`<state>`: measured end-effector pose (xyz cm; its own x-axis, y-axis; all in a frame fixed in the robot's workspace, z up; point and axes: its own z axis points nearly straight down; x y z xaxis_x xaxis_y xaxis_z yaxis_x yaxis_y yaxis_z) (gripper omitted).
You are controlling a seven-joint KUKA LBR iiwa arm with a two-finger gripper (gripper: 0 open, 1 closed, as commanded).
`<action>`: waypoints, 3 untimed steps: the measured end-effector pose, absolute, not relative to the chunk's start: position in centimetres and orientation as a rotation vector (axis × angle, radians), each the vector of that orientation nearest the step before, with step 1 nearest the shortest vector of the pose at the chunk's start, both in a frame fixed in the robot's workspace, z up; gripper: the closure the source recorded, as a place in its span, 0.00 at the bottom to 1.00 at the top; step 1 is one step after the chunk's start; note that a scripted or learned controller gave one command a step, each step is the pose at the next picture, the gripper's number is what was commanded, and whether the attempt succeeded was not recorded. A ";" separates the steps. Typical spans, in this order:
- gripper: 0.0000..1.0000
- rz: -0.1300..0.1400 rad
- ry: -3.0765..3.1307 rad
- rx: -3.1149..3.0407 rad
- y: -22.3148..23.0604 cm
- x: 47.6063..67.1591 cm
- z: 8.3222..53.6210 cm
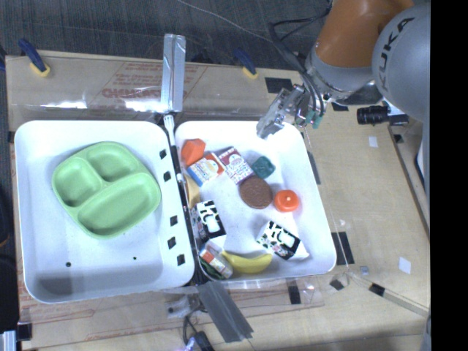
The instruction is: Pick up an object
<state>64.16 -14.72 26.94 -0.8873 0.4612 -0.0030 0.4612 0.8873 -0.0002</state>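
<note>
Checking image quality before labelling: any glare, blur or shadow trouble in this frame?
Camera view: even, soft light; the white right bin is bright but keeps its edges; a mild sheen on the green plate. The gripper looks slightly blurred and its fingers are hard to read. Small items such as the banana stay sharp, with faint shadows.

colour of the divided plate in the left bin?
Light green; the divided plate shows clearly in the camera view.

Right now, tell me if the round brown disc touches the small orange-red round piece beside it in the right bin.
Apart. The camera view shows a strip of white bin floor between the brown disc and the orange-red round piece.
</note>
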 end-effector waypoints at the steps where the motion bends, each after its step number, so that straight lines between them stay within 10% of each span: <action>1: 1.00 0.002 3.111 0.452 -7.2 64.5 21.9; 2: 1.00 -0.001 3.127 -0.305 -12.0 60.7 18.7; 3: 1.00 -0.001 3.046 -0.761 -14.9 63.0 16.2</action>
